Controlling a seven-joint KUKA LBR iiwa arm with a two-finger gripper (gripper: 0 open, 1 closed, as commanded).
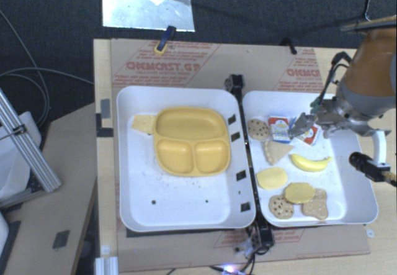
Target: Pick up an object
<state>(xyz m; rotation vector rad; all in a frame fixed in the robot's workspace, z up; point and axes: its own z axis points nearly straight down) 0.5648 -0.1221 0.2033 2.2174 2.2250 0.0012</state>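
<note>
My gripper [302, 125] hangs over the upper middle of the right bin [356, 202], just above a red and white packet [280, 127]. A second red packet [310, 136] lies partly under the fingers. Below them sit a pale wedge [275, 151], a banana [310, 162], a yellow disc [272, 178], a yellow bun [299, 192] and cookies [281, 207]. A round cookie [257, 128] lies at the bin's left. Nothing shows between the fingers.
The left bin [133, 202] holds a yellow three-compartment tray [189, 140] and a pale cracker [143, 123] beside it. The divider [244, 143] between the bins carries black clips. The arm's body fills the right edge above the right bin.
</note>
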